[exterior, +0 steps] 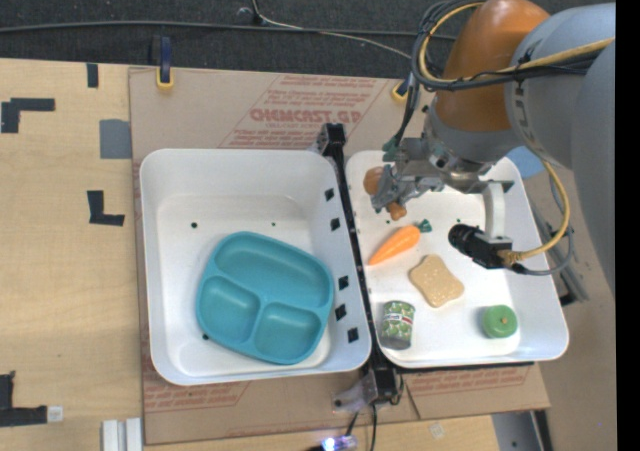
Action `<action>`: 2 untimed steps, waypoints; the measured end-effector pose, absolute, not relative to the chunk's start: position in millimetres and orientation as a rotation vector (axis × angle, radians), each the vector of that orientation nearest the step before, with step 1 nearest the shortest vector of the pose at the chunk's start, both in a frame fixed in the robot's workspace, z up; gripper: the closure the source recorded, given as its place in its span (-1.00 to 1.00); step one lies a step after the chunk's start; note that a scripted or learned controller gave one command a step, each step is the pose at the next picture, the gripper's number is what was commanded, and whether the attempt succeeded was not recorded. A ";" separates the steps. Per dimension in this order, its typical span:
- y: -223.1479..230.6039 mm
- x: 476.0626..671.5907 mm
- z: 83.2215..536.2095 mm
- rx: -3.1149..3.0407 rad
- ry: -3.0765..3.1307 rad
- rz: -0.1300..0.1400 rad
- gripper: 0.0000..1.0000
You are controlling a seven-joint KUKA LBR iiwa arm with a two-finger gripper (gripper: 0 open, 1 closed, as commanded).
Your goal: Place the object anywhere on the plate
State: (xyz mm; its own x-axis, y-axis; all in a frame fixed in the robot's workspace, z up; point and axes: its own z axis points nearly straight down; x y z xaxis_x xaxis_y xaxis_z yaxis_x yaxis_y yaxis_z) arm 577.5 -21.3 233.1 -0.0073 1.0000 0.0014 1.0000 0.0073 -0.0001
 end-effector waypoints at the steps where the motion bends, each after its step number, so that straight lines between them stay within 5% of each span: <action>1: 26.7 595.5 219.2 -2.215 -2.227 0.002 1.00; 2: 87.6 615.1 224.1 -2.213 -2.229 -0.001 1.00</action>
State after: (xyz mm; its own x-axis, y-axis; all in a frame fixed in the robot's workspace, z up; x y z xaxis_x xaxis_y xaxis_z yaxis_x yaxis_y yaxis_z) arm 615.1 87.6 224.1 -0.0073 1.0000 0.0011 1.0000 0.0073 0.0002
